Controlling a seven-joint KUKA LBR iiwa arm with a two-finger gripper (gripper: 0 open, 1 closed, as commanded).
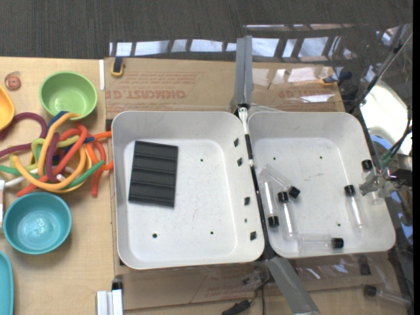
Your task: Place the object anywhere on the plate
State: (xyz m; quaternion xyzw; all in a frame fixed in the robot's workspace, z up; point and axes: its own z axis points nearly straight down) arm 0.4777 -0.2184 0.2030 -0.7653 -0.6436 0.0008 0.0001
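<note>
From my remote seat I look down on two shallow white bins side by side on a cardboard-covered bench. At the right rim of the right bin [367,133], a small greyish metal shape seems to be the gripper [377,184], low against the bin wall. Glare washes out that edge, so I cannot tell whether it is spread, pressed together or pinching anything. Nothing is plainly caught in it.

The left bin [125,241] contains one thing: a black ribbed plate [153,173], rectangular, lying flat near the bin's left wall with nothing on it.

The right bin contains clear plastic tubes with black caps [318,243]. I count about five, though the clear bodies blur into the white floor. Two lie close together near the left wall, one lies along the front wall, one sits toward the right wall, and another cap shows just beside the gripper. All of them are well apart from the plate, in the other bin.

On the wooden table to the left I see one green bowl [68,96], one teal bowl [37,222], and between them a tangle of coloured cords [59,153].
</note>
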